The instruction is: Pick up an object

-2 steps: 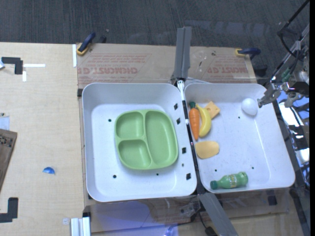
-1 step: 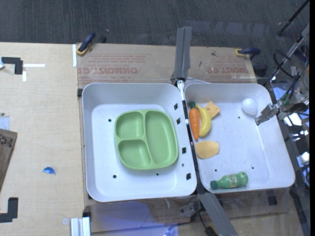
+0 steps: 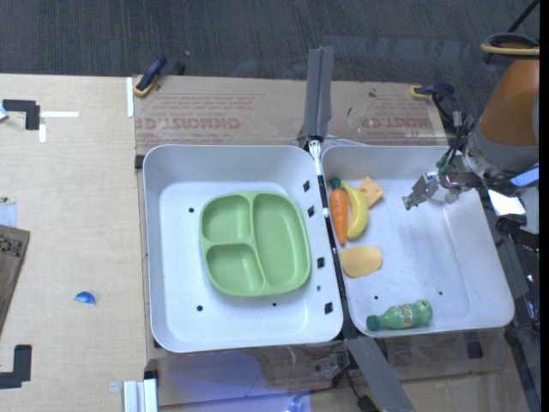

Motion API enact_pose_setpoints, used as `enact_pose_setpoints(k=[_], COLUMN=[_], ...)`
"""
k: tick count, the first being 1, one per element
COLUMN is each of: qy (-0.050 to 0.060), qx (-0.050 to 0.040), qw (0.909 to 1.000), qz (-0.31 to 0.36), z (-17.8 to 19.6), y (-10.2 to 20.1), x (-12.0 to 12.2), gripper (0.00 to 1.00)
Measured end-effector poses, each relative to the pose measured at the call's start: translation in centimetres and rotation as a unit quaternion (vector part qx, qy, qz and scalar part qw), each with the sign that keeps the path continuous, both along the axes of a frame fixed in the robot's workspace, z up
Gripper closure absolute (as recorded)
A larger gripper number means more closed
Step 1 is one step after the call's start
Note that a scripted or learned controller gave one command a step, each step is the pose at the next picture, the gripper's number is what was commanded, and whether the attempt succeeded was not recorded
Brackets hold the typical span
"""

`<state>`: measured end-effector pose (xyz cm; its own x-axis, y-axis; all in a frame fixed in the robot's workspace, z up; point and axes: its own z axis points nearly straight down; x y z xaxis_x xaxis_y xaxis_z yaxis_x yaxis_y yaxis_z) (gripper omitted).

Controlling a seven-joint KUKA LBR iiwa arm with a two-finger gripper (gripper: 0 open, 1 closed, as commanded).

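Note:
The right bin [image 3: 480, 264] holds an orange carrot [image 3: 340, 215], a yellow banana [image 3: 358, 213] and a yellow wedge [image 3: 371, 190] bunched against its left wall. A flat yellow-orange piece [image 3: 361, 261] lies just below them. A green bottle [image 3: 400, 316] lies on its side near the front wall. My gripper [image 3: 420, 192] hangs over the upper right part of this bin, to the right of the wedge and apart from every object. Its fingers [image 3: 412, 201] look open with nothing between them.
The left bin [image 3: 171, 256] holds a green divided plate [image 3: 256, 243]. A grey bar [image 3: 319, 93] rises between the bins at the back. The arm's orange band [image 3: 513, 101] stands over the right bin's far right corner. Cardboard lies behind the bins.

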<state>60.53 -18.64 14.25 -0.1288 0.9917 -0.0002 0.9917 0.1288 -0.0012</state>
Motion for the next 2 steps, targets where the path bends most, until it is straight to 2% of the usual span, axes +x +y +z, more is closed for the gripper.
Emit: enact_pose_setpoints(k=[1,2], qy=[0.002,-0.002], qx=[0.0034,-0.0002], qw=[0.9996,0.9929], qz=[0.027,0.119], z=[-5.1,-4.9], y=[-2.5,7.6], x=[5.4,4.4], gripper=[0.0,0.0])
